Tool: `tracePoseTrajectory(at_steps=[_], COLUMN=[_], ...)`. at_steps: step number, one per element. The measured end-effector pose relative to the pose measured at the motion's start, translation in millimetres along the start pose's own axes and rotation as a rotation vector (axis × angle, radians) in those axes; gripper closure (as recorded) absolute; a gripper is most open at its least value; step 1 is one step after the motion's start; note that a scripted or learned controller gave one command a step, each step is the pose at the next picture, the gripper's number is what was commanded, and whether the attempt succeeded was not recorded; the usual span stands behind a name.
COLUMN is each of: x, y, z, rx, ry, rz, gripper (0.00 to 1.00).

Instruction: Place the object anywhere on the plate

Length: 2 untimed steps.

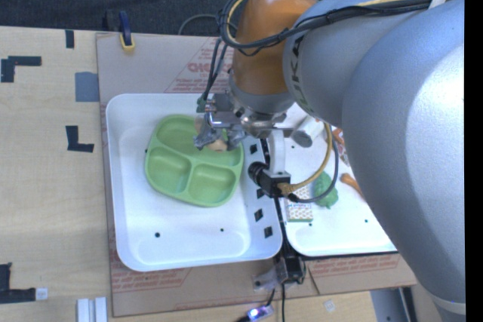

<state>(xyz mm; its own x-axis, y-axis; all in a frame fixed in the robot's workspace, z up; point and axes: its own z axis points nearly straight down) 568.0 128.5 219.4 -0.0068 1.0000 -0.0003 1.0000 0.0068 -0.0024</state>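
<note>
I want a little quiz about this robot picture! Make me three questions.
1. True or false: the green plate lies in the left bin.
2. How many compartments does the plate have: A two, B three, C five?
3. Fill in: the gripper hangs over the plate's ___ edge, nearest the other bin.

Key: 1 true. 2 B. 3 right. A small tan object shows at the jaws, but whether they hold it cannot be told.
</note>
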Motion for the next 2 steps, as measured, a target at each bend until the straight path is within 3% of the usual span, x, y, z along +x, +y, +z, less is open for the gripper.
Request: tracePoseTrajectory(at_steps=[1,2], x=[48.6,63.6], y=[3.6,-4.7], z=[-7.3,-14.6], rx=[-0.001,0.0], ry=[0.002,0.001], rz=[0.0,0.003], gripper=[1.0,1.0])
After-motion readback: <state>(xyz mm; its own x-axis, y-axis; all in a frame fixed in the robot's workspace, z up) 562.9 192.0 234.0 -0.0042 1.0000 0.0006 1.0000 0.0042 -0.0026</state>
